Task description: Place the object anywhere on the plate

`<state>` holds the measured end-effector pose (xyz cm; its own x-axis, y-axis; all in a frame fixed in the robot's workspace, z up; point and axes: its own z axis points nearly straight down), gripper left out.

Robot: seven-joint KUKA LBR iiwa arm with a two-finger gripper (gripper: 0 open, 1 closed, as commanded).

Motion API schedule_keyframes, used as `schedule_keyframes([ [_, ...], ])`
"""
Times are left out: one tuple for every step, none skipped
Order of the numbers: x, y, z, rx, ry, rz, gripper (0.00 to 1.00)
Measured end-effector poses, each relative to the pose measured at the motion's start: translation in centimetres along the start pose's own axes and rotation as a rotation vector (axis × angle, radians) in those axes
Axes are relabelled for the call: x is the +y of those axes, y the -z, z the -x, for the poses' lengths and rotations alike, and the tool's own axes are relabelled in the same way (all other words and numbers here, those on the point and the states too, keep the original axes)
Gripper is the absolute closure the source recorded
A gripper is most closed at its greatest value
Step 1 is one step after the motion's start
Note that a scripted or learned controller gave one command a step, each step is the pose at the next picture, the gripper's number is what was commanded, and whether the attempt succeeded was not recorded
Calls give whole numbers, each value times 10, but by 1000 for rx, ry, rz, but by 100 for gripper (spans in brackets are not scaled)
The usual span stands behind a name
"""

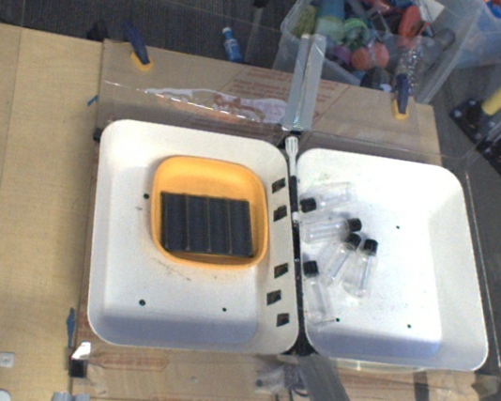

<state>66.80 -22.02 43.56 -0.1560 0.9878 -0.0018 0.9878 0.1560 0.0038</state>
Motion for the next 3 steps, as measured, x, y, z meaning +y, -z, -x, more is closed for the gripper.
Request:
schedule_keyframes([
  [0, 0, 0, 1, 205, -1, 100],
  [-1, 0, 2, 1, 157, 0, 100],
  [-1, 0, 1, 1, 201, -1, 100],
])
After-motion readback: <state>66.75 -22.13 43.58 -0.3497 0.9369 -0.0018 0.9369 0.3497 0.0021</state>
